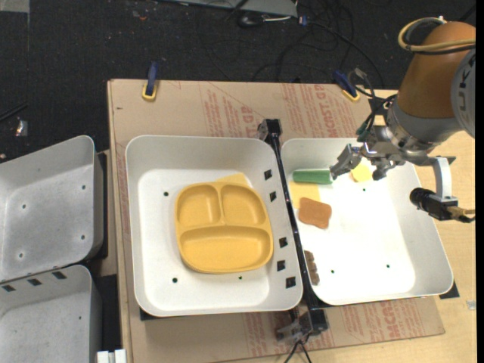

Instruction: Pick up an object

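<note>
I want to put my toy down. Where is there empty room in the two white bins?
The right bin is bare across its front half, below the orange-brown piece. Its back is crowded: green piece, yellow piece and the tool. The yellow tray takes up most of the left bin, leaving narrow edges.

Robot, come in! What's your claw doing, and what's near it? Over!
Gripper open, low over right bin. Yellow piece beneath it, not gripped. Green block and orange piece close beside.

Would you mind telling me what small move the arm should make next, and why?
Probably lower the gripper straight down onto the yellow piece: it hangs just above that piece, apart from the green block and the orange piece, and nothing sits between its fingers.
</note>
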`<act>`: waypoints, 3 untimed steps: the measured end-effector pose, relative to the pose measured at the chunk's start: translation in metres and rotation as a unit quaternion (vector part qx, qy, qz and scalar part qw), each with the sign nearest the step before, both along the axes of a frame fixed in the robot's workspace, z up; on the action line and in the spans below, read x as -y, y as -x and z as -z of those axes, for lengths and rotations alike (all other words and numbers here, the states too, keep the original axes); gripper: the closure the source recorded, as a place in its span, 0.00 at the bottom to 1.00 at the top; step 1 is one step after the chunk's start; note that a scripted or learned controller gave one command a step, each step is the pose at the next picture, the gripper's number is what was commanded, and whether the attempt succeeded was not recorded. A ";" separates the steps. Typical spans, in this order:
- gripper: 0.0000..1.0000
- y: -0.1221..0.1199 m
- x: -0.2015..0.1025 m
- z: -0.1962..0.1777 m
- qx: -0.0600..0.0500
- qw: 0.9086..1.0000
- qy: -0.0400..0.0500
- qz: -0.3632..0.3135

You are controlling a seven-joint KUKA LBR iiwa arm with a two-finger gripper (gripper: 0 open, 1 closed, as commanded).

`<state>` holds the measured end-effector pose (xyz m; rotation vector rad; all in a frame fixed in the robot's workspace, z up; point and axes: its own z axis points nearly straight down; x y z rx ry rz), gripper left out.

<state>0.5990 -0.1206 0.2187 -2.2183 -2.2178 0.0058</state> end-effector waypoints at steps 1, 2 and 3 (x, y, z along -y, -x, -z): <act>0.00 -0.004 -0.001 0.044 0.001 1.000 0.000 0.000; 0.00 -0.004 -0.009 0.106 0.000 1.000 0.000 0.000; 1.00 -0.005 -0.008 0.092 0.004 1.000 0.001 0.001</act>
